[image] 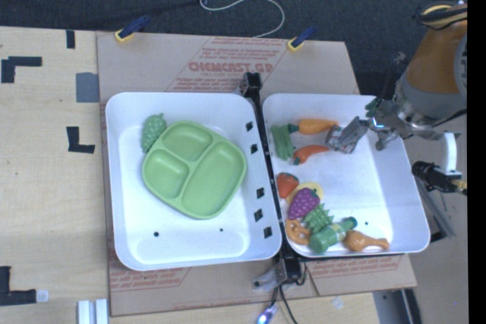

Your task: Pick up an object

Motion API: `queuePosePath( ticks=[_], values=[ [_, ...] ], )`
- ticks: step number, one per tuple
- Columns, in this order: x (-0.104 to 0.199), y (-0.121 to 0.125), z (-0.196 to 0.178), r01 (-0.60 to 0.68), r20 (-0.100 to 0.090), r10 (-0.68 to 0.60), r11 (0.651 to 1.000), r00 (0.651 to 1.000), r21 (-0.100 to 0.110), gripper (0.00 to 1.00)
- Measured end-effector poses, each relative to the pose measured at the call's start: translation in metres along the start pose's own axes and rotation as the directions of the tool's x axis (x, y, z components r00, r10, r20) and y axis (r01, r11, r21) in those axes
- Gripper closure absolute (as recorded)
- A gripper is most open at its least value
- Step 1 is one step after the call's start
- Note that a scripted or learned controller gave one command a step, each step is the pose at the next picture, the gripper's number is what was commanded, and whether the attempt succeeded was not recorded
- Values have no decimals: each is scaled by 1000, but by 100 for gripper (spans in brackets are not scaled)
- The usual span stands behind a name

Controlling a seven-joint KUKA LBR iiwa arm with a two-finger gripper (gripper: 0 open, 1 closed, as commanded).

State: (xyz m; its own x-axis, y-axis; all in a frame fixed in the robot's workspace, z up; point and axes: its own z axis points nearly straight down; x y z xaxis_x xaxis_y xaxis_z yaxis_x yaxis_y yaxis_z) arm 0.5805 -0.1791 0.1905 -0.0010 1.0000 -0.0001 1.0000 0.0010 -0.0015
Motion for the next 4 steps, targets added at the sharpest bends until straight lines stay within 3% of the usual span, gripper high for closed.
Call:
queuePosePath(
  ticks=[1,2,3,4],
  values=[
    [64,-79,-126,5,-1,-5,1000,1000,-11,0],
    [62,-79,-128,2,0,-2,1000,1000,1,100],
    [81,-97,-171,3,0,-3,1000,1000,-5,100],
    [143,-90,-176,7,-1,-7,1000,1000,-1,100]
  ],
)
